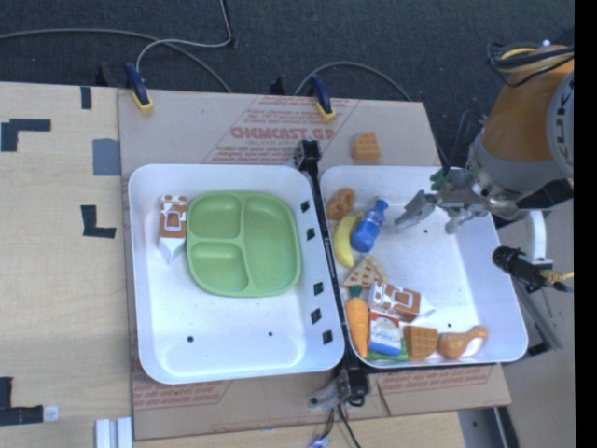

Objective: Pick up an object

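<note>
My gripper (432, 218) hangs over the upper part of the right bin (485, 278), and its fingers (410, 215) are spread open with nothing between them. A blue bottle (368, 227) lies just left of it, leaning on a yellow banana (342, 242), with a brown pretzel (340, 201) above them. Lower in the same bin lie a sandwich wedge (364, 273), a red-and-white carton (396, 299), a carrot (357, 325), a juice box (384, 336), a waffle (421, 342) and a chicken drumstick (462, 343).
The left bin (224, 348) holds a green divided plate (244, 243) and a small carton (172, 227) at the plate's left. An orange waffle piece (367, 147) lies on the cardboard behind the right bin. Clamps and cables run along the back edge.
</note>
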Robot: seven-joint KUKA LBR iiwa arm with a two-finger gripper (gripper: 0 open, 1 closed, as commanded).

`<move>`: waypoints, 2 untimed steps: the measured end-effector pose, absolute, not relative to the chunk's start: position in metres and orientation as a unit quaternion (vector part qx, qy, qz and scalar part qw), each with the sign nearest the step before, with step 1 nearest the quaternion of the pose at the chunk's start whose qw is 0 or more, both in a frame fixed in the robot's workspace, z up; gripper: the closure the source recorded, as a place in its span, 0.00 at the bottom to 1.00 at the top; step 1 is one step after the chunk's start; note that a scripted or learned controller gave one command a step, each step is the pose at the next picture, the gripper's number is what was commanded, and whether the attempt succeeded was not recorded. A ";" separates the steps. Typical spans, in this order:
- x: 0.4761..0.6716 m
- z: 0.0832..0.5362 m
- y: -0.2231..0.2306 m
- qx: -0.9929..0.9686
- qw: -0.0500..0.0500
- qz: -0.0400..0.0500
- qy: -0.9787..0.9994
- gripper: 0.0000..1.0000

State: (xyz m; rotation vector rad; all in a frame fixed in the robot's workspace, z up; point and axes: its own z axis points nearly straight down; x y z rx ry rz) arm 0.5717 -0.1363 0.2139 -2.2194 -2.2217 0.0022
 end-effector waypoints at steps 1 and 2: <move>0.636 0.096 -0.097 -0.706 0.000 -0.001 -0.708 0.00; 0.645 0.086 -0.105 -0.706 0.000 -0.001 -0.708 0.00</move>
